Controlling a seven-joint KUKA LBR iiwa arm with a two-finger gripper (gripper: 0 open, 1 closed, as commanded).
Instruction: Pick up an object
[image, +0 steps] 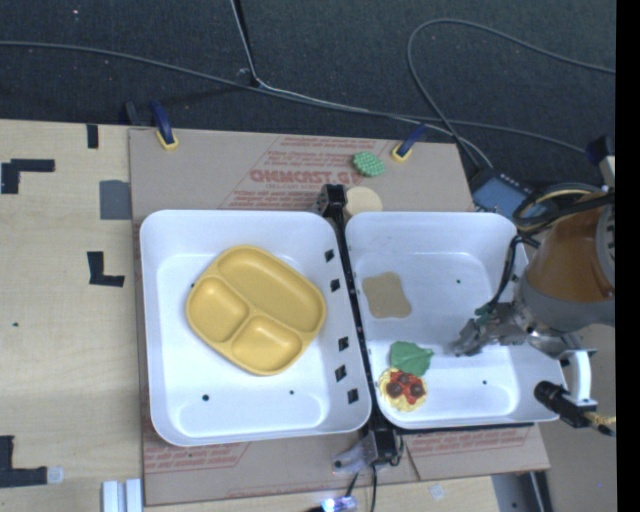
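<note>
The arm (570, 270) leans in over the right bin's (430, 228) right edge, end effector (472, 338) low near the green leaf (409, 356); its grip I cannot tell.

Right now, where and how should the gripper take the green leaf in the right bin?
Grip the leaf across its narrow middle, coming straight down from above. It lies flat on the right bin's floor, so no side edge stands up to pinch. The pizza piece sits close below it, so the fingers are probably best set left and right of the leaf. The gripper hangs just right of it.
</note>
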